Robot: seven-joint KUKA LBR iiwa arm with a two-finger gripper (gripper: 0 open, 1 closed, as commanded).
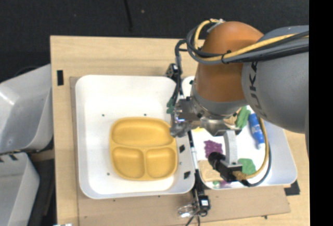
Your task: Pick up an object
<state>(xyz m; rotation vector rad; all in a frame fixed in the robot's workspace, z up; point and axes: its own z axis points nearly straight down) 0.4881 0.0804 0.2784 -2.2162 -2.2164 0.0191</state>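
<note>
1. The arm covered most of the right bin from my camera, so I could read only the strip of that bin along its right and near edges.
2. The claw sat low under the wrist, at the right edge of the left bin, where the two bins meet. I saw it only as a small cluster of metal, and I could not tell whether it was wide or narrow, or whether it held anything.
3. The clearest thing to pick was a yellow divided plate. It had rounded corners and three wells, one long well on the far side and two smaller ones on the near side. It lay flat in the left bin, toward that bin's near right corner, and its far right corner was just beside the claw.
4. In the right bin, a green piece and a blue piece lay side by side toward the right edge, both partly cut off by the arm.
5. A purple piece showed nearer the bin's middle, with its shape hard to make out.
6. Near the right bin's near edge lay a second green piece and a beige piece, both partly hidden by robot parts.
7. Both bins rested on the pale wooden desk.
</note>
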